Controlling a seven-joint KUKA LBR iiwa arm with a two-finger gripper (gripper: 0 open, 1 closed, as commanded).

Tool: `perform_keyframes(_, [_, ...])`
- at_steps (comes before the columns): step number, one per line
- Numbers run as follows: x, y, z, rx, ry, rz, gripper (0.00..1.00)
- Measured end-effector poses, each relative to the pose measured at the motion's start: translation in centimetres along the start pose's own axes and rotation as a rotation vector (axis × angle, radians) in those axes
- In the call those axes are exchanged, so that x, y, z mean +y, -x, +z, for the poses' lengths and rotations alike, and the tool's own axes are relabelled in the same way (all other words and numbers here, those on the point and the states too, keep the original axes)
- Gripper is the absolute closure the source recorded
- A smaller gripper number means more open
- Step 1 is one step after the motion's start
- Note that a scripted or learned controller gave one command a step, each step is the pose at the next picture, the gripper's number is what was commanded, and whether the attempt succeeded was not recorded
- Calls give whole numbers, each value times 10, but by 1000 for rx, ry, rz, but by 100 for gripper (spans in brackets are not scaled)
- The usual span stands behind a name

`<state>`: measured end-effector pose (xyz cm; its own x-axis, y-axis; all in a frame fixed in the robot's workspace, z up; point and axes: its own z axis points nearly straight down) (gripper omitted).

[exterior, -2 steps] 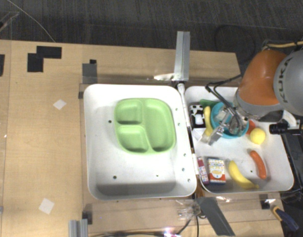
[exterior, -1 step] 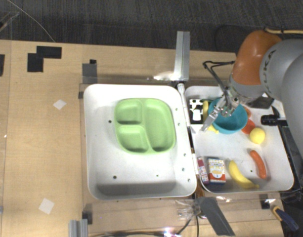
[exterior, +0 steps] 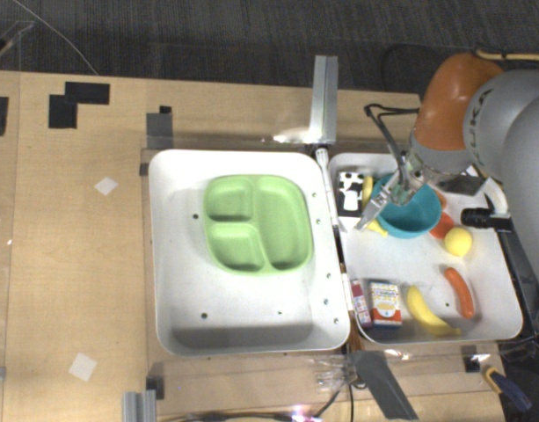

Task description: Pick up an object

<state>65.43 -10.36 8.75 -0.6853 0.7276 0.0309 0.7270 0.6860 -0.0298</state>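
The right bin [exterior: 506,319] holds several small items. A teal bowl [exterior: 415,216] sits near its back, with a yellow lemon [exterior: 459,243] and an orange piece [exterior: 441,228] just to the bowl's right. A red sausage [exterior: 463,293], a banana [exterior: 426,310] and a small printed carton [exterior: 385,303] lie along the front. My gripper [exterior: 375,207] slants down and to the left over the bowl's left rim, with nothing visibly held. A black-and-white box [exterior: 349,192] and a yellow item [exterior: 367,187] lie just to its left.
The left bin [exterior: 177,306] holds a green divided tray [exterior: 256,222]. A metal post [exterior: 324,99] stands behind the wall between the bins. A slim red item [exterior: 359,301] lies beside the carton. The arm's orange band [exterior: 447,104] hangs over the right bin's back corner.
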Motion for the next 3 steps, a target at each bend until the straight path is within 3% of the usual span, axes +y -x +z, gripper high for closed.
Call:
perform_keyframes(1, [-53, -56, -1, -42, 42, 89, 0])
perform_keyframes(2, [-24, -31, -1, -37, 44, 264, 0])
perform_keyframes(3, [-41, -55, -1, -36, 51, 419, 0])
